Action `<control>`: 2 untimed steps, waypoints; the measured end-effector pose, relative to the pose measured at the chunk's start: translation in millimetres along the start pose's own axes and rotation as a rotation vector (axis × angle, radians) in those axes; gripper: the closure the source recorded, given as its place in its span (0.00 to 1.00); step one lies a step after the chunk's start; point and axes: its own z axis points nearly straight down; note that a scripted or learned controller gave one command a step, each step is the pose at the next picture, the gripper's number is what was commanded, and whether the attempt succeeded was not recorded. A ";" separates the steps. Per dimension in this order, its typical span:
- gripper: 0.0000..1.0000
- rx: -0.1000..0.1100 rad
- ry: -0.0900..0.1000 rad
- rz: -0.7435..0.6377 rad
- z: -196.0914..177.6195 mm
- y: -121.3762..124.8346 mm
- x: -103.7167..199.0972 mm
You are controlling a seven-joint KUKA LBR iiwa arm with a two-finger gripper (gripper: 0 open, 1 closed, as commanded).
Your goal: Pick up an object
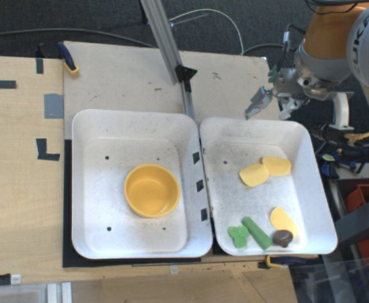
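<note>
We see the pincer (270, 104) hanging above the far edge of the right bin (311, 169), near its far left corner, on the end of the grey arm (326, 49) that comes in from the right with its orange band uppermost. Its two fingers are spread apart, one reaching left towards the table (127, 81) and the other pointing down at the bin's rim, and nothing lies between them.

In the right bin we count several small things, all well below the pincer. Two pale yellow pieces (265, 170) lie touching one another about the middle of the bin, the left one rounder, the right one squarer. Nearer to us, by the bin's near wall, a green piece (249, 232) lies at a slant, its left end lobed like a leaf. Just right of it sits a yellow oval (282, 220), and a small brown lump (282, 237) rests against that oval's near end.

The left bin (83, 169) holds a yellow bowl (151, 190), upright, a little near of the middle. The two bins touch along their long sides. A grey metal bar (165, 33) runs slantwise from the far edge down to the seam between them. At the table's far left corner we see a blue and yellow clamp (68, 57).
</note>
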 end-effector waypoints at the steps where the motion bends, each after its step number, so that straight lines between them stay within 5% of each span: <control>1: 0.00 0.000 0.000 0.000 0.0 0.0 0.0; 2: 0.00 0.006 0.000 0.001 63.9 1.8 -2.9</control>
